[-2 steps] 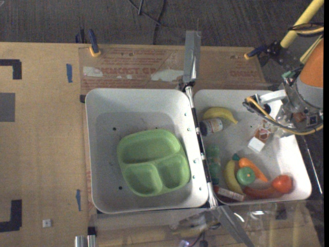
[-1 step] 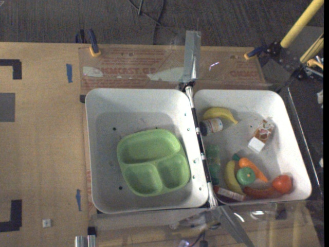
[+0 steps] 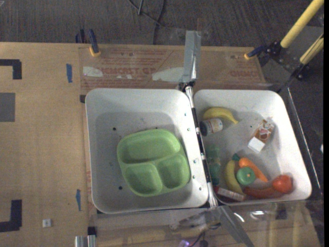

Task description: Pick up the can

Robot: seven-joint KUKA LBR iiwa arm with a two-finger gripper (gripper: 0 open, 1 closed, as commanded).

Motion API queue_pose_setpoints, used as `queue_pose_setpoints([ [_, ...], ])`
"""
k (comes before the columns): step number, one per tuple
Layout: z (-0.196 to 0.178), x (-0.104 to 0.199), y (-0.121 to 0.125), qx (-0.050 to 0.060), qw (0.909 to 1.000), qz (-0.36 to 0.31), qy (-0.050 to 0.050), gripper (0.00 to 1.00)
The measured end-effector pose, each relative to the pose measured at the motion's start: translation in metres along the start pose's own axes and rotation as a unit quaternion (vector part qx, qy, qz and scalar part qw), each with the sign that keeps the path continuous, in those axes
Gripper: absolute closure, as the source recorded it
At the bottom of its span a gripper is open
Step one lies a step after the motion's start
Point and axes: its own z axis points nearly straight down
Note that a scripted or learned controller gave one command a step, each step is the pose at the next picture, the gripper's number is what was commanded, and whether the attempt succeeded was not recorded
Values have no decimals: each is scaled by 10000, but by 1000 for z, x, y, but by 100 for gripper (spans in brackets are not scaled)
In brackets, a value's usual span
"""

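A green divided tray [image 3: 153,161] is seen in the left bin [image 3: 103,112]. In the right bin [image 3: 288,133], a banana [image 3: 220,113], a small can [image 3: 211,126] and toy foods are gathered.

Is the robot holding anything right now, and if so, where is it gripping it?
Nothing is seen held. The can lies on its side in the right bin, next to the banana, with nothing gripping it.

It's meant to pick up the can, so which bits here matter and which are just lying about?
For the job: can, on its side in the right bin.

Lying about: green divided tray, banana, small carton, carrot.
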Motion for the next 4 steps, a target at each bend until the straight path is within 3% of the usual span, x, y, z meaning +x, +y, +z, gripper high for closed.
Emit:
queue_pose_setpoints([
  [1,0,9,5,-4,9935,1137,4,100],
  [2,0,-34,-15,16,9923,1242,-10,100],
  [3,0,8,3,-3,9979,646,4,100],
  [4,0,17,4,-6,9958,914,6,100],
])
